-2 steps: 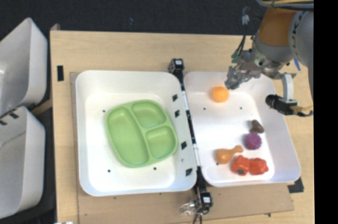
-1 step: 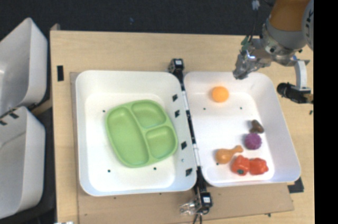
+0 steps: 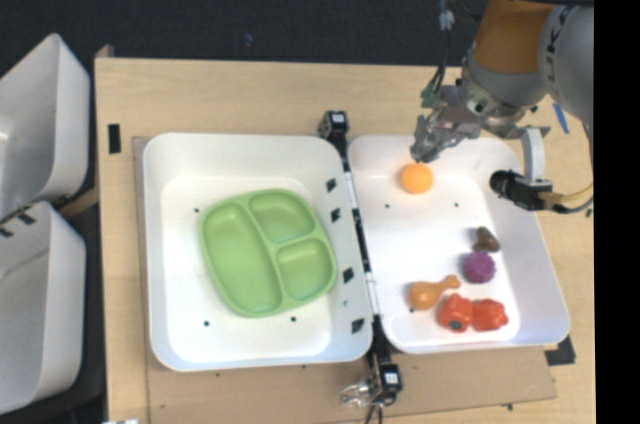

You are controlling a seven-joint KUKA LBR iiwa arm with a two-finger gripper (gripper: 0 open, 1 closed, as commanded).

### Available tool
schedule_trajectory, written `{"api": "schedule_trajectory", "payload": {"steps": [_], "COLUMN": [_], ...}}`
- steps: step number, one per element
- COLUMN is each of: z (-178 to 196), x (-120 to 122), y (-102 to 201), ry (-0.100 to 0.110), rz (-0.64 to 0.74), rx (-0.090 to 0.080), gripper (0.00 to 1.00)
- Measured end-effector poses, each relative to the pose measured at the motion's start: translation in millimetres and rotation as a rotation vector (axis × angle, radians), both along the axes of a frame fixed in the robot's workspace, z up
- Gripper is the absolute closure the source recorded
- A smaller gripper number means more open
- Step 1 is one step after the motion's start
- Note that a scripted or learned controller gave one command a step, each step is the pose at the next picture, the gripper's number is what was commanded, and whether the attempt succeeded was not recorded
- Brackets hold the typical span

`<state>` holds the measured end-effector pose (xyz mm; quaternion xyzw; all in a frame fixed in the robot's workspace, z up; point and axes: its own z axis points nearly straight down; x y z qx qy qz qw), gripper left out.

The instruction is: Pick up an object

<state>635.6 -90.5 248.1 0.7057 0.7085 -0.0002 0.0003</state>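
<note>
The gripper [image 3: 428, 148] hangs over the far part of the right bin [image 3: 520, 332], its dark fingertips pointing down and to the left, just above and beside an orange ball [image 3: 417, 178]. Whether the gripper is released or clenched I cannot tell; the ball lies on the bin floor below the tips, not between them. No readable writing shows on the arm or bins. The arm [image 3: 520, 22] comes in from the right, its orange band above the grey wrist, tilted down toward the bin.

Nearer in the same bin lie a small brown object [image 3: 486, 238], a purple round object [image 3: 479, 266], an orange pear-shaped toy [image 3: 432, 292] and a red toy [image 3: 471, 313], the last two close together. The left bin [image 3: 170, 332] holds a green divided plate [image 3: 266, 252] with three compartments. Both bins sit on a wooden bench [image 3: 240, 97].
</note>
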Motion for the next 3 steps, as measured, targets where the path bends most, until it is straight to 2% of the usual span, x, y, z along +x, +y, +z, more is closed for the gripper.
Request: {"api": "schedule_trajectory", "payload": {"steps": [1,3], "z": [8,-6], "x": [-1,-3], "y": [54,172], "ry": [-0.001,0.0], "rz": [0.0,0.002], "rx": [0.001,0.001], "gripper": [1.0,1.0]}}
